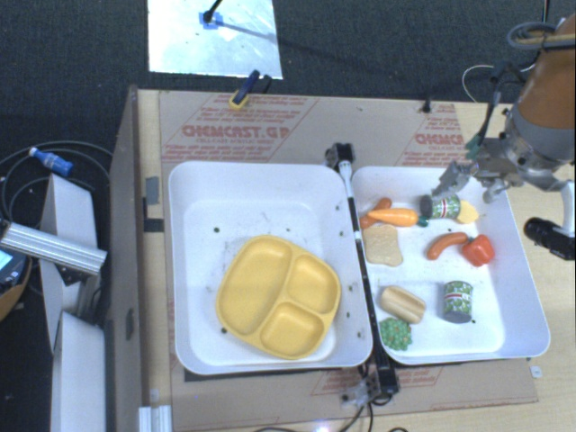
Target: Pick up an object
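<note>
You see the arm (544, 106) reaching in from the right, its claw (470, 180) low over the far right corner of the right bin (517, 327). Two grey fingers point down and left toward the bin's far items; one fingertip (448, 184) sits just above a small can (444, 209) lying on its side. The other fingertip lies nearer the bin's right rim. You cannot tell whether the claw is wide or narrow, and nothing shows between the fingers.

Right bin contents, far to near: a carrot (393, 216) lying crosswise, touching the lying can's left end; a yellow piece (468, 211) just right of that can; a bread slice (383, 245) under the carrot; a sausage (446, 244) near the middle; a red pepper (479, 250) just beside the sausage's right end; a bun (402, 303); an upright can (457, 300) with a green label, well apart from the bun; a green pea cluster (395, 333) at the near left corner.

Left bin (193, 205): a yellow divided plate (278, 296) with three compartments, lying flat toward the near side.

Both bins sit side by side on a worktop (234, 129) covered with printed board. A black clip (341, 155) sits at the far end of the seam between the bins.
</note>
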Tool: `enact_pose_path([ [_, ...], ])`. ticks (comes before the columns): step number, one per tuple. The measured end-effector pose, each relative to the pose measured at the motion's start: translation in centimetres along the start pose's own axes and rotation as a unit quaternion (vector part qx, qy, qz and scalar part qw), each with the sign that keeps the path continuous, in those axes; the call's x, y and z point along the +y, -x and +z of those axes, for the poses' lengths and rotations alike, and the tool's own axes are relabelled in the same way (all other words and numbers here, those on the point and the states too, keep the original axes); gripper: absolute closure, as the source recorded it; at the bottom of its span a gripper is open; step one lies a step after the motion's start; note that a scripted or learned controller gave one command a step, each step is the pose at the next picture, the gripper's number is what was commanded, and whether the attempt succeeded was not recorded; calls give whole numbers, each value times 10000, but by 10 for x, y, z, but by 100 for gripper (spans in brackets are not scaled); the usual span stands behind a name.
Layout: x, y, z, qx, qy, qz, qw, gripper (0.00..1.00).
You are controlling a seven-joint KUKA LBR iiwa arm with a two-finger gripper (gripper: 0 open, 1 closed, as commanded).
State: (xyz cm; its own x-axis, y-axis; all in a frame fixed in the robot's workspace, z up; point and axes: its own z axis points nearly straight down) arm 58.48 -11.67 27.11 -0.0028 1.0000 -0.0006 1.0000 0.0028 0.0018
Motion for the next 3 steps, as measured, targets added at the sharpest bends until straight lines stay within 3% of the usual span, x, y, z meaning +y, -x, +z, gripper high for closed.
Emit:
enact_pose_path([
  [1, -16, 37, 102, 2, -21, 12, 10000, 0],
  [2, -85, -4, 187, 7, -8, 8, 10000, 0],
  [3, 33, 43, 171, -15, 28, 0, 10000, 0],
])
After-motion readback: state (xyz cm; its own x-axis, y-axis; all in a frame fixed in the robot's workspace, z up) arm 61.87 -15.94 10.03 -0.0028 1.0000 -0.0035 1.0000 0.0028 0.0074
